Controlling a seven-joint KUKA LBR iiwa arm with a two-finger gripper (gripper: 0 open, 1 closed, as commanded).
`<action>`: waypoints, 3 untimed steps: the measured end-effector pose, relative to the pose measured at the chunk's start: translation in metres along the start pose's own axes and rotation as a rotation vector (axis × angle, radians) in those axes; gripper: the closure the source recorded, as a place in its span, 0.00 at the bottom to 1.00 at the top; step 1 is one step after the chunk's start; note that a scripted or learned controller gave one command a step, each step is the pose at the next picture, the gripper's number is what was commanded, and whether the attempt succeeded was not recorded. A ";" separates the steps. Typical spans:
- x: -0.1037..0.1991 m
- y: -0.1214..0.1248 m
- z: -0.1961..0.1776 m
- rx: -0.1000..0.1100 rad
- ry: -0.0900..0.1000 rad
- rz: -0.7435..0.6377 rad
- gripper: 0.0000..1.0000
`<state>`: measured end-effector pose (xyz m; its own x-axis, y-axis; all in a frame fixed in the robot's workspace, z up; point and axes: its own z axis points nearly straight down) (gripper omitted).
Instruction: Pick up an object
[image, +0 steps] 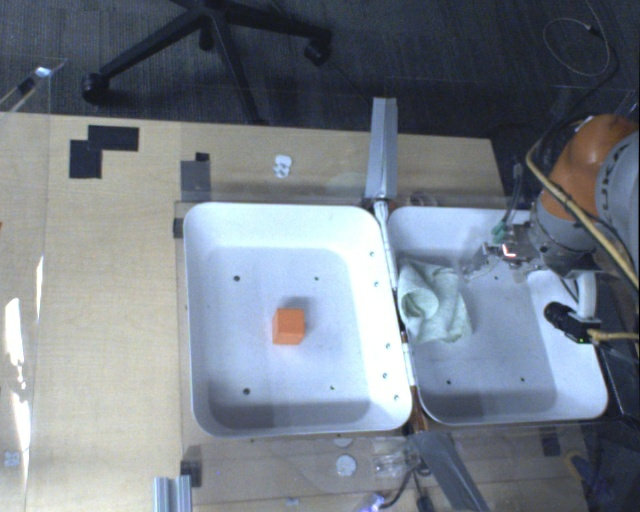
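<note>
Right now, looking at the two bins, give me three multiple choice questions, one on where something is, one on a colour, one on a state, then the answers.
1. Where does the orange cube lie?
A. in the left bin
B. in the right bin
C. on the bench outside the bins

2. What colour is the crumpled cloth?
A. dark blue
B. pale greenish white
C. red

3. How does the cloth stand to the end effector?
A. lifted clear above the bin
B. draped over the arm
C. lying on the bin floor

Answers: 1 A, the cube sits near the middle of the left bin. 2 B, it is a pale, faintly green bundle. 3 C, it rests by the left wall of the right bin, with the end effector up and to its right.
</note>
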<state>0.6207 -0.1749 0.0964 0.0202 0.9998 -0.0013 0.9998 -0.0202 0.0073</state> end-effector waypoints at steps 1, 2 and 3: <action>0.001 0.002 -0.012 -0.005 -0.001 -0.004 1.00; -0.001 0.017 -0.104 0.002 -0.001 0.039 1.00; 0.006 0.026 -0.109 0.002 -0.001 0.013 1.00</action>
<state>0.6457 -0.1692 0.2053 0.0336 0.9994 -0.0025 0.9994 -0.0336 0.0055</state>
